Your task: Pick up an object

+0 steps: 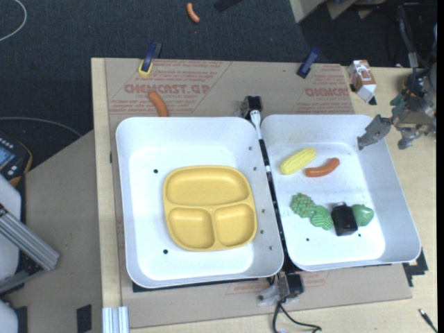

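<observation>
Yellow toy corn (pixel 298 160) lies in the right bin (pixel 388 186) beside an orange sausage (pixel 322 167), with green broccoli (pixel 310 211) and a black block (pixel 344 219) nearer. Over the bin's far right rim hangs the tool (pixel 388 132), fingers spread, gripping nothing.

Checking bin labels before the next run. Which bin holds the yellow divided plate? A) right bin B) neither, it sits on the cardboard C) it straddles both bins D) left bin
D: the yellow divided plate lies flat inside the left bin, while the right bin holds the toy corn, the sausage and the green items.
</observation>
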Robot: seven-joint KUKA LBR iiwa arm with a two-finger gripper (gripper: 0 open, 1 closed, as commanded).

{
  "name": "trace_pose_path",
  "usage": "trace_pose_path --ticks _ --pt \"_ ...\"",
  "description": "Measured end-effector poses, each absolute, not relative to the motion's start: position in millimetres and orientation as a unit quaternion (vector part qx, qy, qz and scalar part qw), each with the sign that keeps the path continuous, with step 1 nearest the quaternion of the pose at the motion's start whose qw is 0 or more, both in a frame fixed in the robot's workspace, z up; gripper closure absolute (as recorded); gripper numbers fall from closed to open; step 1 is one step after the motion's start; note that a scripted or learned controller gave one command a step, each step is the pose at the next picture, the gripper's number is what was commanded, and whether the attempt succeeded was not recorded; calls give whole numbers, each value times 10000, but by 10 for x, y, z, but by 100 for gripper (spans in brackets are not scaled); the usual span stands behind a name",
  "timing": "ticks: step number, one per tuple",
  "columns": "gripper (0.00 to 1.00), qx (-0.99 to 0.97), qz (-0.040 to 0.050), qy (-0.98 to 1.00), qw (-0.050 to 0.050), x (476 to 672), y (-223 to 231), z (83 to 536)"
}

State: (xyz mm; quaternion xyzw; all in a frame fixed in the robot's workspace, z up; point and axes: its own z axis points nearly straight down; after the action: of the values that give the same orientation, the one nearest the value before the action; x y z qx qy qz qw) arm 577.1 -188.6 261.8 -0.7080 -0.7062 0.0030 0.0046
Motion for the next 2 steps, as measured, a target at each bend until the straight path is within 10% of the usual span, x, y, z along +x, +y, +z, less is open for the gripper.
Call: trace_pose_path --ticks 2 --pt "0 -7074 16 -7068 31 5688 -1908 2152"
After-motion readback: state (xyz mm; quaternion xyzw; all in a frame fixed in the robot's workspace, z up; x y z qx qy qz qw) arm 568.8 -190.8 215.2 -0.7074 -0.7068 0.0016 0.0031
